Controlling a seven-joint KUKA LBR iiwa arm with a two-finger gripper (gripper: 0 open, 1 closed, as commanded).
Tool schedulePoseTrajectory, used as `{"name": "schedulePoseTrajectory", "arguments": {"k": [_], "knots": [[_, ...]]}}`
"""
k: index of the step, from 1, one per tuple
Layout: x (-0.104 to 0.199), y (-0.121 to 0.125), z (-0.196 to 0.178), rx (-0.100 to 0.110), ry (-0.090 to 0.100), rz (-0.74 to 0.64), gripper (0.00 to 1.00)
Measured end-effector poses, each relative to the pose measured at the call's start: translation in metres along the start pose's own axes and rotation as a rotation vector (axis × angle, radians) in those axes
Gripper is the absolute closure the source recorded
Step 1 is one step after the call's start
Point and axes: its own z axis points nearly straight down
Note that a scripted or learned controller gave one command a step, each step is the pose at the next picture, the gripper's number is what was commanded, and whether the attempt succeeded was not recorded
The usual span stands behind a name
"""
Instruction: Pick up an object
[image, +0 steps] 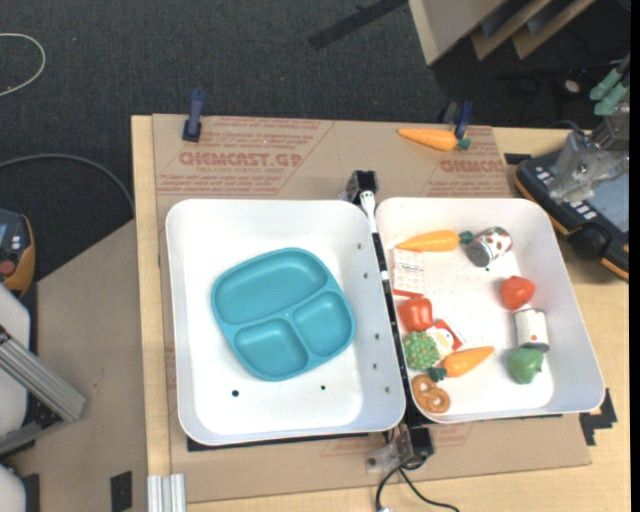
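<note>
The right white bin (570, 300) holds several toy foods. An orange carrot (428, 241) lies at the back beside a small tipped can (489, 245). A red tomato (516, 291) and a white can (530, 327) sit toward the right wall, with a green fruit (524, 365) in front of them. Near the left wall are a white packet (407, 270), a red pepper (415, 313), a green broccoli (421, 351), a second carrot (466, 361) and a brown pretzel (432, 394). No object is lifted.
The left white bin (190, 330) holds a teal divided plate (282, 312). A loose carrot (427, 138) lies on the cardboard behind the bins, by a blue clamp (461, 120). Grey and black hardware (580, 185) stands at the right edge.
</note>
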Motion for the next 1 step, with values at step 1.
{"name": "schedulePoseTrajectory", "arguments": {"k": [1], "knots": [[-0.1168, -0.007, 0.0306, 0.009, -0.004, 0.026, 1.0]]}}
